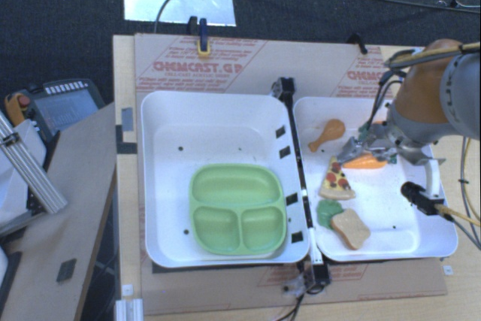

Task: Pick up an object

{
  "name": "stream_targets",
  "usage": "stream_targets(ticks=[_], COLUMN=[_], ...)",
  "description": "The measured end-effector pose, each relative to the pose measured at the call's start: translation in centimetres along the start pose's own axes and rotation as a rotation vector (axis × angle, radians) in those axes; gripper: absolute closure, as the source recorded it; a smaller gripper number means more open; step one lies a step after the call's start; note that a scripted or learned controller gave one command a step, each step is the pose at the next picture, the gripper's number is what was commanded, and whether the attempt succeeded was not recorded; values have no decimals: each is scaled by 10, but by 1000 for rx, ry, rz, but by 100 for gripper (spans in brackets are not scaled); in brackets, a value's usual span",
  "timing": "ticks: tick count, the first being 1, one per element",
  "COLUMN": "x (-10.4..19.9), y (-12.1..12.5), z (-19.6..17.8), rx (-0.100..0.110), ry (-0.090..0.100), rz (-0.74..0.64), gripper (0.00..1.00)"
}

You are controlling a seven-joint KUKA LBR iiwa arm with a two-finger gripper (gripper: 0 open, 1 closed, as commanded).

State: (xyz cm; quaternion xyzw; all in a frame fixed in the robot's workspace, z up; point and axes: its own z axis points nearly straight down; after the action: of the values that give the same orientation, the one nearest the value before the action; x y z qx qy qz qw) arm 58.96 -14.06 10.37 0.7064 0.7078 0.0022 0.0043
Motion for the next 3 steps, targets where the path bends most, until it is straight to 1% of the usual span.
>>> stream_targets(ticks=[1, 2, 3], x=[-1, 2, 0], y=[3, -3, -1], z=[-16, -65, -109], rx=[-12, 4, 3], ry=[-4, 2, 1], rz=[-1, -2, -2], gripper=[100, 100, 100])
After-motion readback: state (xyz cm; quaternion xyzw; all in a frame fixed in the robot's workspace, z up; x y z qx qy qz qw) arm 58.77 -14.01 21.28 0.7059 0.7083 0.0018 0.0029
